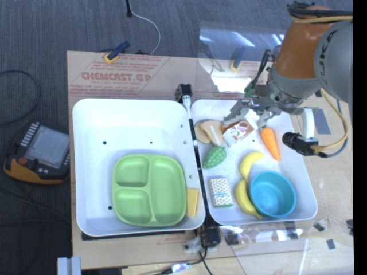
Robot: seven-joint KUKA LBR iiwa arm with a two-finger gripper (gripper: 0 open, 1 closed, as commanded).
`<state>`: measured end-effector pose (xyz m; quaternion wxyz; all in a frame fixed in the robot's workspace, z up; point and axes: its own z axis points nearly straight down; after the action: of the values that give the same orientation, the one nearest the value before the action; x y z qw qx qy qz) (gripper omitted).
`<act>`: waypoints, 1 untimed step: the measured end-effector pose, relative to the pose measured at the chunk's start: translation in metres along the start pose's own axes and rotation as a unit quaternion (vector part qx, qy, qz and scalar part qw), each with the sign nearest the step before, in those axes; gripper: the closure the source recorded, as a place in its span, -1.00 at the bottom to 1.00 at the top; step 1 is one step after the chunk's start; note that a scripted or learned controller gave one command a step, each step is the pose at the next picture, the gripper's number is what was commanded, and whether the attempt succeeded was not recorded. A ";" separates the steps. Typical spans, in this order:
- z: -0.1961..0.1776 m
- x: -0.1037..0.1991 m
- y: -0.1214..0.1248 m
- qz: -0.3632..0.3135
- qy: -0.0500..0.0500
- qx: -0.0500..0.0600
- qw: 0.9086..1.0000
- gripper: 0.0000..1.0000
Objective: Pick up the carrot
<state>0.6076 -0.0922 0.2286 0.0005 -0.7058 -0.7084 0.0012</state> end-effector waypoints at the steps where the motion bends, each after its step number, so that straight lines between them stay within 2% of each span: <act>1: 0.092 -0.048 0.002 -0.087 0.000 0.004 0.996 -1.00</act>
<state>0.6094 -0.1406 0.1366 0.0033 -0.6411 -0.7674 0.0036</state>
